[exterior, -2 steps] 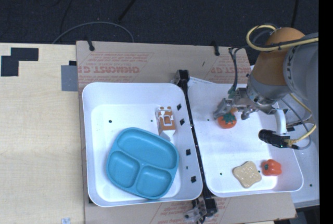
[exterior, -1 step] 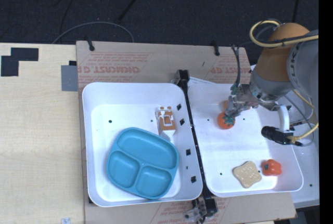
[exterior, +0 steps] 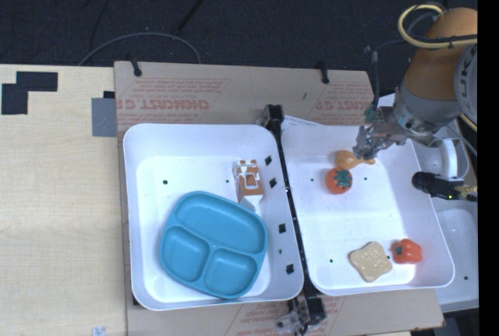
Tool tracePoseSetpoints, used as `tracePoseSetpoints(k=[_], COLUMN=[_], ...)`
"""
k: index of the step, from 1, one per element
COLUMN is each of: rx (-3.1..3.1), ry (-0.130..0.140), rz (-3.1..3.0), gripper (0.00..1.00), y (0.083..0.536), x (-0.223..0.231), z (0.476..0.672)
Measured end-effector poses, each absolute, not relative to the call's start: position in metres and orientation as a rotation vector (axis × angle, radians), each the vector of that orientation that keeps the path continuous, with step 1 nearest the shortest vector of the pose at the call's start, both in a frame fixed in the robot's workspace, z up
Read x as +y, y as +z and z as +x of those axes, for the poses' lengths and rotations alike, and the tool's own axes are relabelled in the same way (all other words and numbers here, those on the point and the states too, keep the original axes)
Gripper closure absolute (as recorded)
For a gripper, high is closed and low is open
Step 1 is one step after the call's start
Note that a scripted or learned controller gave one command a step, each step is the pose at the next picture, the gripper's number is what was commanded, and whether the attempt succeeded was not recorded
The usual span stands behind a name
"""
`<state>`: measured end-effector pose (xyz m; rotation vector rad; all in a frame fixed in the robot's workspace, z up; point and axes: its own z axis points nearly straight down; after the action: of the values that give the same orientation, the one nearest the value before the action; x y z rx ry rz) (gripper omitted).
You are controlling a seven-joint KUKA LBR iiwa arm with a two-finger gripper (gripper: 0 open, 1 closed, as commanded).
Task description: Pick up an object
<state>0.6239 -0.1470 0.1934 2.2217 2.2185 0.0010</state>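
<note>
The gripper (exterior: 366, 146) hangs low in the right bin (exterior: 425, 268); its grip state cannot be told. A small orange object (exterior: 345, 160) lies just left of it, the tomato-like toy (exterior: 338, 180) below-left.

Right bin (exterior: 437, 268): gripper (exterior: 366, 146) low over the upper middle, just beside a small orange piece (exterior: 345, 160); an orange-and-teal toy (exterior: 338, 180) sits close below, so that corner is crowded. Middle of the floor open. Near edge holds 2 items side by side, a tan cracker-shaped piece (exterior: 369, 261) and a red toy (exterior: 406, 251). Left bin (exterior: 134, 171): blue divided plate (exterior: 213, 244) fills the lower half, a small white-orange toy (exterior: 249, 178) stands by the divider; upper left floor open.
</note>
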Motion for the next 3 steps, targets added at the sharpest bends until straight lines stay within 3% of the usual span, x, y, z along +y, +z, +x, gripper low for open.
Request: tracePoseSetpoints(k=[1, 3], rx=[2.222, 2.228], ry=[0.001, -0.002], rz=[2.22, 2.22], gripper=[1.0, 1.0], y=[0.223, 0.222], x=[-0.148, -0.061], z=[0.624, 0.618])
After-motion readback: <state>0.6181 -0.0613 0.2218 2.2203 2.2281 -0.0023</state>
